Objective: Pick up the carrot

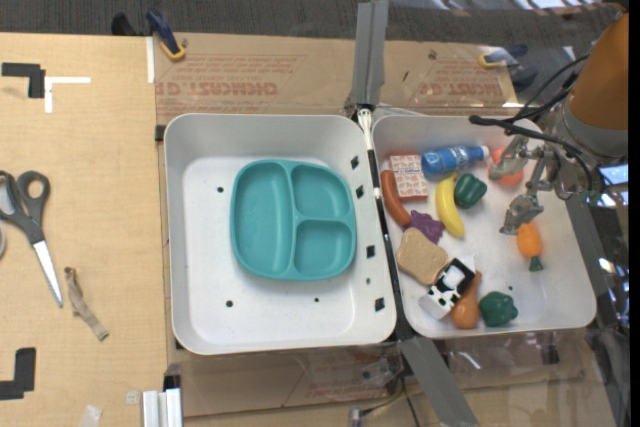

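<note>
The carrot (pixel 529 241), short and orange with a green top pointing to the front, lies at the right side of the right bin (pixel 580 310). My gripper (pixel 522 211) hangs just behind and above it, reaching in from the right. Its metal fingers (pixel 517 215) look slightly apart, so it is open, with nothing between them. The carrot is not held and rests on the bin floor.
The right bin also holds a blue bottle (pixel 455 158), green pepper (pixel 470 190), banana (pixel 449 210), sausage (pixel 394 198), grapes (pixel 428 227), bread (pixel 422 257) and a green vegetable (pixel 498 308). A teal divided plate (pixel 295 220) lies in the left bin. Scissors (pixel 30 215) lie far left.
</note>
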### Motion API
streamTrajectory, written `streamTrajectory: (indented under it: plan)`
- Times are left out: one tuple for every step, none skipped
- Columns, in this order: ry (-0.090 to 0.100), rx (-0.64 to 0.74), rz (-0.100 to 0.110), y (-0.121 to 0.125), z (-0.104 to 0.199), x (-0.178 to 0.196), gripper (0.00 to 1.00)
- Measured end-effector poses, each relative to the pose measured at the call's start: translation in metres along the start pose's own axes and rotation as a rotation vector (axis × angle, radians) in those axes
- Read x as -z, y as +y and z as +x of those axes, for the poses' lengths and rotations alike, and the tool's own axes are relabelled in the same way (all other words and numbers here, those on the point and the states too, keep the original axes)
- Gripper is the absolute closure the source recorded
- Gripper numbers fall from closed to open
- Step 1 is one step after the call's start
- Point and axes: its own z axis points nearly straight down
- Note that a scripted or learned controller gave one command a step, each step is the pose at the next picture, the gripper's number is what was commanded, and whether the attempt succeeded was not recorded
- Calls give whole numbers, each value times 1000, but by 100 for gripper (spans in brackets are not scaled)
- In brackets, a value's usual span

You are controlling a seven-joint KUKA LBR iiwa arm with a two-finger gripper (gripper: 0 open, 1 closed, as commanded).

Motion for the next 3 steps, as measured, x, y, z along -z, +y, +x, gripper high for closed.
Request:
streamTrajectory:
  plan:
    - [1,-94,0,-29,12,-61,0]
    - [-5,-88,1,-28,9,-50,100]
    - [1,458,-2,-33,58,-62,100]
